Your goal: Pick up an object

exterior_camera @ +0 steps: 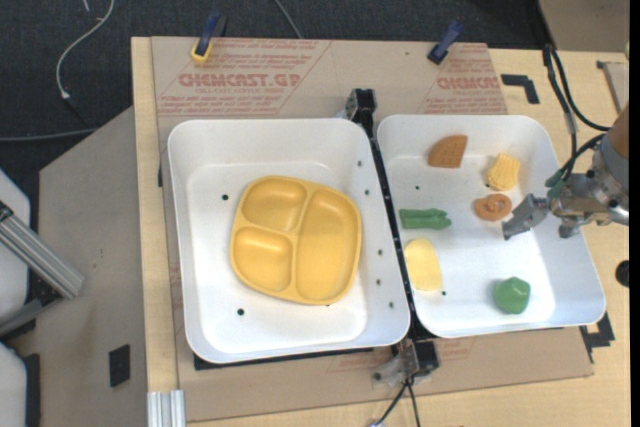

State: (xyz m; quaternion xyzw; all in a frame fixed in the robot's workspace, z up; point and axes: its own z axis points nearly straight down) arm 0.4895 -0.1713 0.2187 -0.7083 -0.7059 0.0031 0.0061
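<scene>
The right white bin (560, 140) holds several toy foods: an orange-brown wedge (448, 151), a yellow block (503, 171), a round orange piece (491, 207), a green stick (424, 218), a pale yellow piece (422, 265) and a green lump (511, 295). My gripper (546, 221) hangs over the right side of this bin, just right of the round orange piece. Its two fingers stand apart, open, with nothing between them. One fingertip (518, 223) sits close beside the round orange piece.
In the left white bin (190, 155) lies a yellow divided plate (296, 238). Both bins rest on a cardboard sheet (250, 75) held by blue clamps (208, 35). Cables run along the right side near the arm.
</scene>
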